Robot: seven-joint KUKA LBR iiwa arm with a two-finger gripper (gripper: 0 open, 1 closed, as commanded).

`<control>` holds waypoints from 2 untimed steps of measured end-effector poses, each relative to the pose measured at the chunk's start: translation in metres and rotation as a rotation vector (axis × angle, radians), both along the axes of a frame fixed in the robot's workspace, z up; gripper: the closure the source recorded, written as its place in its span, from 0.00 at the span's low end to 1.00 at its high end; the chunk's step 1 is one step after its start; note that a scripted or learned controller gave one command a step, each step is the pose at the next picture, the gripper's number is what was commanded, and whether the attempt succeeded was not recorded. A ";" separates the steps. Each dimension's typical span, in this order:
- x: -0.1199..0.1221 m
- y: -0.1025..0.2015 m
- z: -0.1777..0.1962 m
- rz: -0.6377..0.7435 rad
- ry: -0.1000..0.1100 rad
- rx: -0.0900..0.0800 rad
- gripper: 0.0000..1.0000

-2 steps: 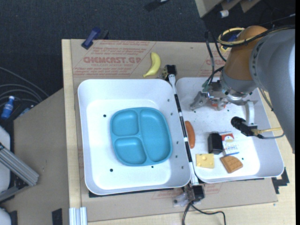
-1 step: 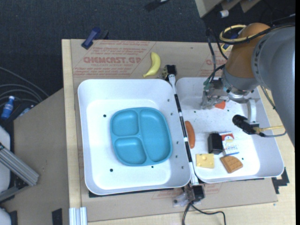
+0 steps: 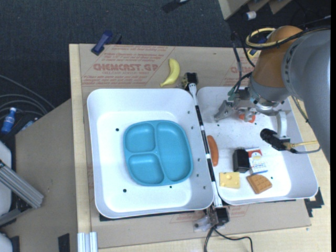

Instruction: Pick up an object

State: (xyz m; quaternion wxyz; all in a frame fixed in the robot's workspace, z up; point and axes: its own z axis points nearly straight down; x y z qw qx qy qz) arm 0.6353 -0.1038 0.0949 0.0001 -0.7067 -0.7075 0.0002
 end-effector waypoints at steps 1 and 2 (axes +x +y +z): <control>0.023 0.004 -0.011 -0.013 0.046 0.004 0.00; 0.030 0.005 0.000 -0.005 0.007 -0.003 1.00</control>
